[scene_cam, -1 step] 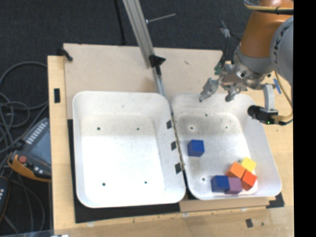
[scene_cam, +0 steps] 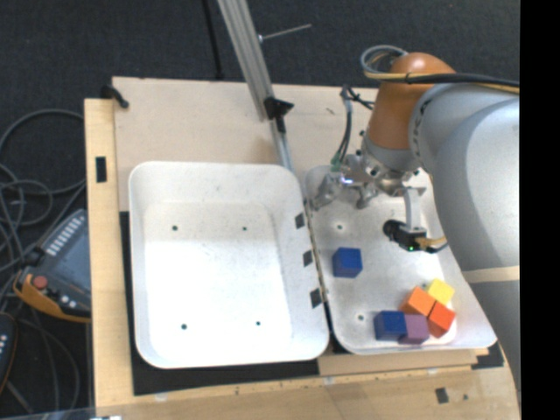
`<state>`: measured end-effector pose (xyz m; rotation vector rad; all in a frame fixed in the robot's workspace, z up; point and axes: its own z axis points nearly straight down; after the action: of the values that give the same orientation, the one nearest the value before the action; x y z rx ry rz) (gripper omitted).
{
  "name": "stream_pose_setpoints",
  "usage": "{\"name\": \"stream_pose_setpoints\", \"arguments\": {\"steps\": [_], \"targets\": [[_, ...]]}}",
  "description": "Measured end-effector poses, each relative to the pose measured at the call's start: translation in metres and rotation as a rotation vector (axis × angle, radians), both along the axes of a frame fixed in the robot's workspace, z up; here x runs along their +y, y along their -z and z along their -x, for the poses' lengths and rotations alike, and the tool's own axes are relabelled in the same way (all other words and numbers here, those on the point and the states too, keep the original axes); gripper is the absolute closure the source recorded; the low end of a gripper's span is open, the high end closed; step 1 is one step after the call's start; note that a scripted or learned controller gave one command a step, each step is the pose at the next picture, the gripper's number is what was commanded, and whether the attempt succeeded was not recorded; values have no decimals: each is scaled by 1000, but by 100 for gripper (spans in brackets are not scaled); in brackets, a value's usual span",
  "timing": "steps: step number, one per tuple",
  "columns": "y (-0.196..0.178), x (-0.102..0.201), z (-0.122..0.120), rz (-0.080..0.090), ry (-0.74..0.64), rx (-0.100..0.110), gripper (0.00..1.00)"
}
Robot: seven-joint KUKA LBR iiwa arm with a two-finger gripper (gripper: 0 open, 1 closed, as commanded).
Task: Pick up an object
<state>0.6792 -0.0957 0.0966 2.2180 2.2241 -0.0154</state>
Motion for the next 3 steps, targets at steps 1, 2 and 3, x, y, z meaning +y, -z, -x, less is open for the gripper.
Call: {"name": "stream_pose_setpoints", "arguments": {"steps": [1,2,3], "targets": [[0,-34,74,-4,8,-3,0],[-1,10,99,-3,2,-11,0],[-1,8,118,-5,4,-9,0]]}}
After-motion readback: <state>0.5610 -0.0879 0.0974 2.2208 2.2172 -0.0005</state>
